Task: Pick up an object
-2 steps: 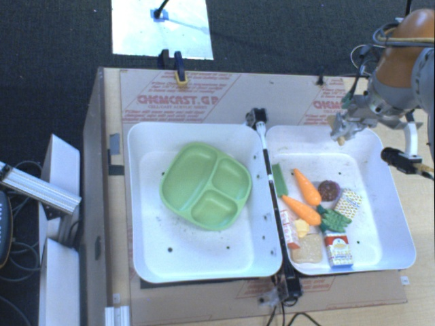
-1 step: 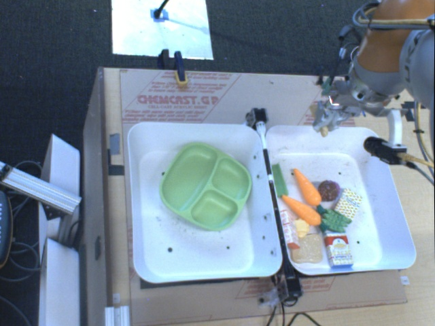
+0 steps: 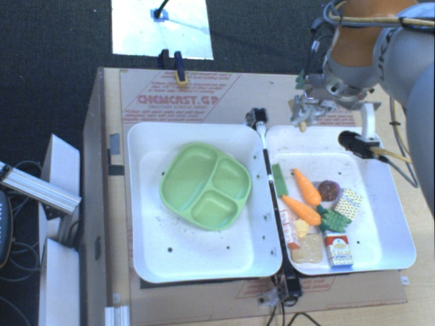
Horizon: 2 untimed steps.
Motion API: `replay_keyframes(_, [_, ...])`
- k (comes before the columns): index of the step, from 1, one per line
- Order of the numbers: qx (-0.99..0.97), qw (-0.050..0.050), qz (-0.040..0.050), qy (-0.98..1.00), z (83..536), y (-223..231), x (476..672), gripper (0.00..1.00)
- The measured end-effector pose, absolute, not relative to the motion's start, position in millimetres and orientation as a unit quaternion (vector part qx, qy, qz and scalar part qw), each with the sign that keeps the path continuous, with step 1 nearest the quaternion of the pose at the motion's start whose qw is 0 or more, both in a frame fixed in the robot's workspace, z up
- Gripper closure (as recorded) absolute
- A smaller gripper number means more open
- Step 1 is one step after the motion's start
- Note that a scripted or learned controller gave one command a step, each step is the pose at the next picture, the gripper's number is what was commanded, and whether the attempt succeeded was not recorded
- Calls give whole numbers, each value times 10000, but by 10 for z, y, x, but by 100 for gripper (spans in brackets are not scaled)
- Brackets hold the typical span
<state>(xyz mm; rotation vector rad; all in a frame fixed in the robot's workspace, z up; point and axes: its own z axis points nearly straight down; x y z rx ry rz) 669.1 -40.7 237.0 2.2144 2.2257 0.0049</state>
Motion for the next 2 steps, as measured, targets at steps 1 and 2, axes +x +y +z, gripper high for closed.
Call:
replay_keyframes(1, [7067, 11, 6, 7075, 2459, -403, 6203, 100])
replay_keyframes(2, [7069, 8, 1, 7073, 2368, -719, 5622, 100])
